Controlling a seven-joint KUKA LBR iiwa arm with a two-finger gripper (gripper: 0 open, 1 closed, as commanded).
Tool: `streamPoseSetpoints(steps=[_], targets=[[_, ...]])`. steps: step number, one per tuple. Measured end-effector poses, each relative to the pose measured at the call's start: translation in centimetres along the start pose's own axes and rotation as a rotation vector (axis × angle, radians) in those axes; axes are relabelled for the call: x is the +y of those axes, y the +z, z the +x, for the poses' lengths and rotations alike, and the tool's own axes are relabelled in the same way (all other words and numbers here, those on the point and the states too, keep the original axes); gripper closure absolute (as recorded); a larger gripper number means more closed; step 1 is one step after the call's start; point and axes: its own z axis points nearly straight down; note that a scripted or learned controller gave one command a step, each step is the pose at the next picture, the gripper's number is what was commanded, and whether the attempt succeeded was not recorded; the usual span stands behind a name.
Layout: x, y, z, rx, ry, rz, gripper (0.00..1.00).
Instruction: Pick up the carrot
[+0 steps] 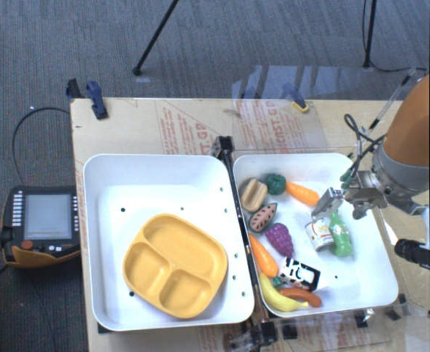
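Note:
An orange carrot (302,193) lies in the right bin (369,284), near its back, with its tip pointing right; a dark green vegetable (275,183) sits just left of it. A second orange, carrot-like piece (263,254) lies along the bin's left wall. My gripper (342,207) hangs at the right side of this bin, right of the first carrot and apart from it. Its fingers are spread open with nothing held between them. Right under it are a small can (318,235) and a green bottle (340,238).
Also in the right bin are purple grapes (279,238), a tan piece (254,193), a sliced fruit (263,215), a black-and-white item (301,273), a banana (277,296) and a red sausage (301,296). The left bin (105,196) holds a yellow divided plate (175,265).

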Motion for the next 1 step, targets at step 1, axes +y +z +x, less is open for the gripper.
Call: streamPoseSetpoints(steps=[1], targets=[[5.35,5.28,-2.49,0.000,0.228,-0.001,0.00]])
